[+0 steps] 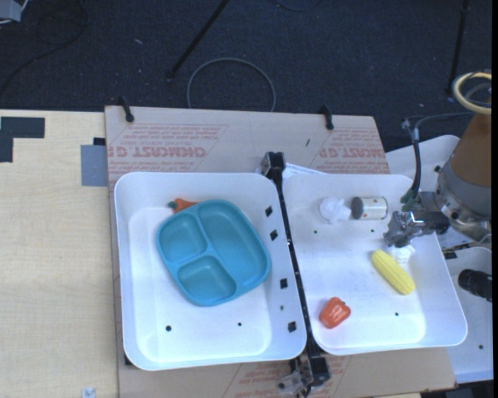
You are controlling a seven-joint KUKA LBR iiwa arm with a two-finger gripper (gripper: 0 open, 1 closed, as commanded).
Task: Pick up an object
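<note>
In the right bin [432, 330] lie a yellow corn cob [393, 271], a red pepper [334, 313], a small white object [333, 211] and a small clear bottle with a dark cap [369, 207]. My gripper [401, 232] hangs low over that bin's right side, just above the upper end of the corn cob. A small white bit [403, 254] shows right under it, touching the corn. I see nothing clearly held.
The left bin [141, 338] holds a teal divided plate [212, 251] with an orange item [181, 205] peeking out behind its upper left edge. A black divider [286, 264] runs between the bins. The arm's body [473, 164] stands at the right edge.
</note>
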